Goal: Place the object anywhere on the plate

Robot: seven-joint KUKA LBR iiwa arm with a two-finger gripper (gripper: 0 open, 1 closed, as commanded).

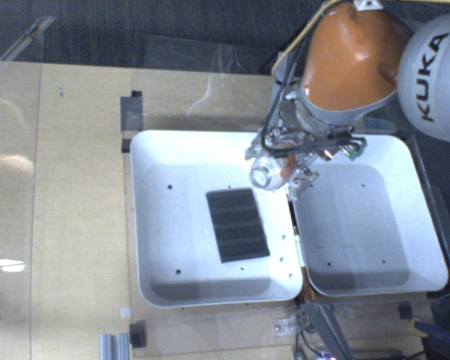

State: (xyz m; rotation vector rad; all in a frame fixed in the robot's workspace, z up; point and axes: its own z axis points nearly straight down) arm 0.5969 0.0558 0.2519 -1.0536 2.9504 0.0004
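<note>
Camera view: dark ridged plate point(238, 224) flat in left bin point(157, 201), below-left of arm's wrist point(292, 163); jaws' state indiscernible.

Grey arm point(435, 73) marked KUKA in black, glossy orange band point(352, 51) above wrist, yellow cable point(315, 21) looped over it, metal gripper point(289, 171) hung with thin wires.

- A robot lab or test cell, not a home.
- An industrial arm point(375, 58) marked KUKA, grey with an orange band, reaches over a pale wooden bench point(67, 223).
- Two shallow white bins point(146, 201) sit side by side, held by black brackets point(131, 111).
- Loose cables point(315, 21) run along the arm; clear panels stand at the bench's left and far edges.
- Dark carpet point(172, 13) lies beyond.
</note>
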